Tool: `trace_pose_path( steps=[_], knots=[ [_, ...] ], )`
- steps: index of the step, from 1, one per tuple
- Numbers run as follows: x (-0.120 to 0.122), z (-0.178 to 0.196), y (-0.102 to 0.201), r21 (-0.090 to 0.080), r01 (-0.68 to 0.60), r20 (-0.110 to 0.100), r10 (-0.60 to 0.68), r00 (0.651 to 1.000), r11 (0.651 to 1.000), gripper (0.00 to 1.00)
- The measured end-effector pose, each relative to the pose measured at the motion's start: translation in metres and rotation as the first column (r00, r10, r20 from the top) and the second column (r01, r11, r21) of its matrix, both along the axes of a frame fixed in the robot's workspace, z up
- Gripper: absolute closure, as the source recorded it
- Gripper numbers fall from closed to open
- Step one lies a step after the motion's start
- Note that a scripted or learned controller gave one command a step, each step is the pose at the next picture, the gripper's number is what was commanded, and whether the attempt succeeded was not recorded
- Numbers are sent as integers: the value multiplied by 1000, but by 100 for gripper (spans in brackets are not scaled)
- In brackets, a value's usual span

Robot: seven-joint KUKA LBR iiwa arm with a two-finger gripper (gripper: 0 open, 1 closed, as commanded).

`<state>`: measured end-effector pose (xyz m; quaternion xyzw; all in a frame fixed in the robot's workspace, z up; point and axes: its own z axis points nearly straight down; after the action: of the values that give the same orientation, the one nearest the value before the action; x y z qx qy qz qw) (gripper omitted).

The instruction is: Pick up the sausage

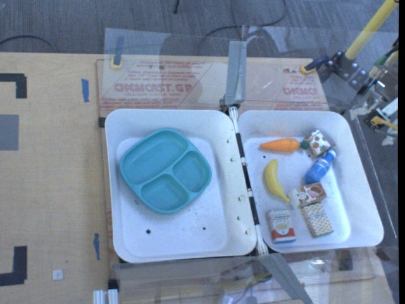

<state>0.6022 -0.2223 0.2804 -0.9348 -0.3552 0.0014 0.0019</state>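
Sausage position is something you cannot tell from this view: nothing in either bin reads clearly as one. The right-hand shallow white bin [362,170] holds an orange carrot [279,145] near its far wall, a curved yellow banana [274,181] below it, a small blue plastic bottle [319,168], and several small printed cartons [308,195] packed close toward the near right corner. The left-hand white bin [183,230] carries a teal divided plate [166,170].

You should judge the task as not yet begun: every item lies on a bin floor and nothing is lifted. How far the end effector is open, or whether it has hold of anything, you cannot tell.

For room, the right bin's middle and left strip are fairly open, while the cartons sit touching or just beside one another. The raised bin walls and the shared centre divider are the edges to mind on any descent. The wooden tabletop [50,170] to the left is bare.
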Motion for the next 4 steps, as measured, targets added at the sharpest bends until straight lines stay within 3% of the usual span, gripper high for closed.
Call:
trace_pose_path(
  steps=[1, 2, 3, 4],
  knots=[
    [-7, -18, -1, 0, 84, 0, -84, 996, 996, 0],
    [2, -39, -2, -3, 436, 2, -436, 900, 900, 0],
    [-9, -117, 10, -2, 489, -1, -489, 872, 872, 0],
    [-46, -155, 40, -1, 292, 0, -292, 957, 957, 0]
  ],
)
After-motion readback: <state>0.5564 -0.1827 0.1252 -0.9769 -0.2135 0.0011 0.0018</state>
